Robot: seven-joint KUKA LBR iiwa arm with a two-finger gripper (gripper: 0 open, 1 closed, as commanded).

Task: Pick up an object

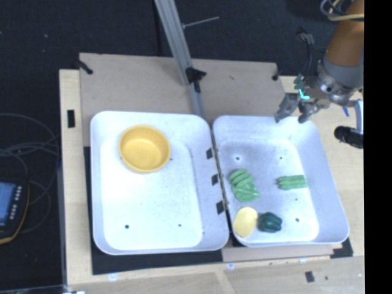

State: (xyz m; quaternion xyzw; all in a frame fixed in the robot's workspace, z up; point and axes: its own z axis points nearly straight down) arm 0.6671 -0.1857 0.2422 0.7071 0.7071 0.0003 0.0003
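Tool above the right bin's far edge, nothing between its fingers.

Camera view: the tool (pixel 293 113) hangs with its two fingers spread apart over the far rim of the right bin (pixel 318 164). In that bin lie a light green ridged piece (pixel 243 185), a small green piece (pixel 291 182), a yellow object (pixel 245 222) and a dark green object (pixel 269 223) just beside it. The left bin (pixel 110 188) holds a yellow bowl (pixel 144 148).

Pale wooden bench (pixel 73 182) set on a dark floor (pixel 37 29). Tan board (pixel 135 84) laid flat across the far part of the bench top. Grey metal post (pixel 174 32) rising at a slant from the board's far middle. Loose cables (pixel 24 164) and a handheld pendant (pixel 11 210) at far left. Even overhead lighting.
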